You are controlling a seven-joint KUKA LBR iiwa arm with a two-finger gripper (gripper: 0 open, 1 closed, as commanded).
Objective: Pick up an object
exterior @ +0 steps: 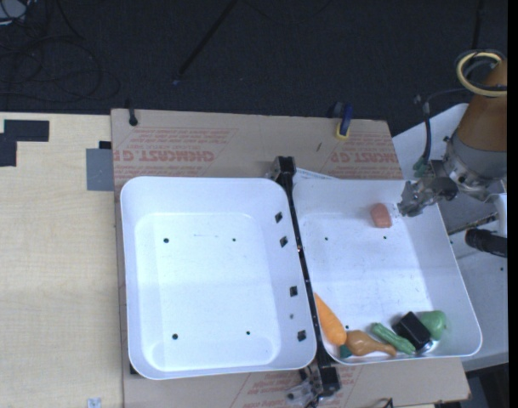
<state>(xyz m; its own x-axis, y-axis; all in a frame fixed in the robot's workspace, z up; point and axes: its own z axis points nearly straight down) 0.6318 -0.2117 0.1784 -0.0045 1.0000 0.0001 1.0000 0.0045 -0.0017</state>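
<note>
The gripper point(414, 201) hangs at the right bin's point(429, 253) three o'clock rim, near its top corner; I cannot tell whether it is released or clenched, and nothing shows in its grasp. Just beside it, toward nine o'clock, a small pinkish-orange lump point(381, 216) lies alone on the bin floor. It looks light, perhaps soft and rounded, so likely best pinched across its narrow middle. At the bin's six o'clock edge a carrot point(328, 317), green toys point(391, 337) and a black block point(412, 329) crowd together.
</note>
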